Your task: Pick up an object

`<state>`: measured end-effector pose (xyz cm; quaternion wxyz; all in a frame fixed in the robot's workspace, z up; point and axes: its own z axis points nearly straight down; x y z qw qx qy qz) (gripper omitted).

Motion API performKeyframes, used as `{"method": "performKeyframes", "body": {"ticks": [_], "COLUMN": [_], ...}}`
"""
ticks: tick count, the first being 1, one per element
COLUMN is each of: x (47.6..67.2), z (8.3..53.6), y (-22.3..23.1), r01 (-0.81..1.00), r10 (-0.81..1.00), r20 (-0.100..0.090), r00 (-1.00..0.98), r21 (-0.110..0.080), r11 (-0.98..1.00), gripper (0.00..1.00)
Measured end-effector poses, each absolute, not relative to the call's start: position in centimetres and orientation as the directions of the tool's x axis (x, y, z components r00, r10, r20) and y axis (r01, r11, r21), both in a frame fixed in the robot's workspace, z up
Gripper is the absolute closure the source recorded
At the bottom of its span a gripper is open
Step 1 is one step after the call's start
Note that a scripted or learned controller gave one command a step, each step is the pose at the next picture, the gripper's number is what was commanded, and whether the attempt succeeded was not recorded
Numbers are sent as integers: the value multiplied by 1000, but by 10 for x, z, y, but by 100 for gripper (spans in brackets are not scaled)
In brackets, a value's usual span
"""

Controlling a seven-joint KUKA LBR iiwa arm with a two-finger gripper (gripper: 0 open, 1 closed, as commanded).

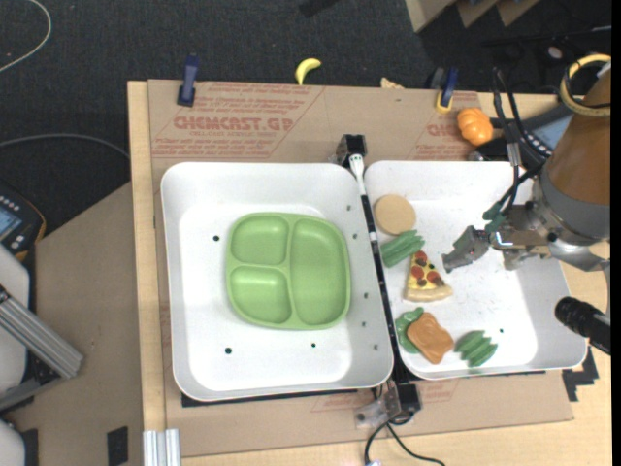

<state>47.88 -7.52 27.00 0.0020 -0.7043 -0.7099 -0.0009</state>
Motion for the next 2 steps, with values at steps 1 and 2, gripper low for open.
{"method": "performKeyframes", "body": {"ticks": [1,2], "x": [476,478], "z": [135,106], "y": [-99,-174], "r01": [1000,1000], "r10": [1000,1000], "r20": [2,-1], "r00": [3,7], "r21": [-14,-4], "r11": [-3,-7], "gripper": [0,0]}}
